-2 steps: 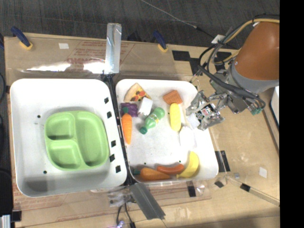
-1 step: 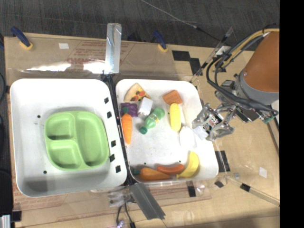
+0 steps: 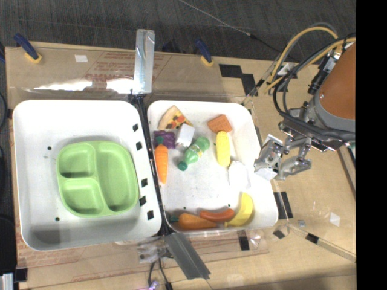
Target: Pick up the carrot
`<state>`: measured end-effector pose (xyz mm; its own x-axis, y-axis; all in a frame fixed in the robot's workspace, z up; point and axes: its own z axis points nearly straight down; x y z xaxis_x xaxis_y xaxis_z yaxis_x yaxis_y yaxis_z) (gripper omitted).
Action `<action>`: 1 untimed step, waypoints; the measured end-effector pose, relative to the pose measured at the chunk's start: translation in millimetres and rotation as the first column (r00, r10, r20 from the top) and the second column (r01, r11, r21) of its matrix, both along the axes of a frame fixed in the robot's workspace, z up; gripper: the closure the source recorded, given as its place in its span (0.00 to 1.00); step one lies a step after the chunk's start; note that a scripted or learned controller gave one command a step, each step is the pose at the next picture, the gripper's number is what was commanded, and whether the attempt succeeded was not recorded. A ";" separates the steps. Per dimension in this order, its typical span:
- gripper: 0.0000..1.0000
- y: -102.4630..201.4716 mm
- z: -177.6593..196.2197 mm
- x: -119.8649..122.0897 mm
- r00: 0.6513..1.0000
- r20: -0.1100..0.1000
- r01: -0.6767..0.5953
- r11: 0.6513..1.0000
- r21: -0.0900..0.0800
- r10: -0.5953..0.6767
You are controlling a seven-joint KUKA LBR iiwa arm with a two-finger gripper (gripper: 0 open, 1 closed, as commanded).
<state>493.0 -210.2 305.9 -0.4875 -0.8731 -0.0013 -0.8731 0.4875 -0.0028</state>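
Since the carrot [image 3: 161, 163] lies against the left wall of the right bin [image 3: 257, 139], just beside the divider between the two bins, we have to cross the whole bin to reach it: our gripper [image 3: 282, 160] hangs outside the bin's right rim, so the carrot sits at about nine o'clock from us, well apart. Its long axis runs roughly twelve to six, with the leafy purple-green piece [image 3: 164, 139] touching its top end and the green bottle [image 3: 193, 153] near it at three o'clock. We judge the grasp should close across the carrot's narrow width, from nine to three, though the wall at nine o'clock leaves little room for a finger on that side. Our fingers appear spread and nothing sits between them. Between us and the carrot lie the yellow corn cob [image 3: 223, 148] and a white block [image 3: 238, 174], so we would travel over them rather than through. A second orange piece [image 3: 187, 221] lies at the bin's six o'clock edge; we should not mistake it for the target.
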 end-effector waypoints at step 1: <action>1.00 0.2 15.5 -12.5 0.956 0.000 -0.293 0.956 -0.001 0.293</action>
<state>480.5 -210.0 321.3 -0.2103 -0.9776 -0.0007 -0.9776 0.2103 -0.0033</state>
